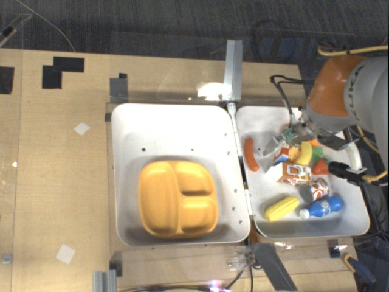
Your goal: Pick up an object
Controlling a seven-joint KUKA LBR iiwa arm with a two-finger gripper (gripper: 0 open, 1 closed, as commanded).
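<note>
The bench (55, 181) carries two shallow white bins side by side. The left bin (173, 117) holds one thing, a yellow divided tray (177, 196), which lies in the near half of the bin, closer to the near edge than to the far one and about midway between its left and right walls.

The right bin (261, 117) holds a cluster of small toys. A red sausage (250, 154) lies near the left wall of this bin, a little apart from the others. A yellow corn cob (282, 208) lies close to the near edge, and just to its right is a blue bottle (323, 207) with a white label, near the near right corner. Between these and the middle of the bin is a small red and white carton (296, 174), and beside it a small can (319, 189) with red on it. Further toward the far right part of the bin there is a pile of small yellow, green and orange pieces (307, 152); I cannot tell exactly what each of them is.

The arm (349, 99) comes in from the right, over the far right corner of the right bin. The gripper (290, 134) is low over the far side of the toy pile, just beside the colourful pieces. It is not possible to tell from the view if it is released or clenched, or if it touches any toy.
</note>
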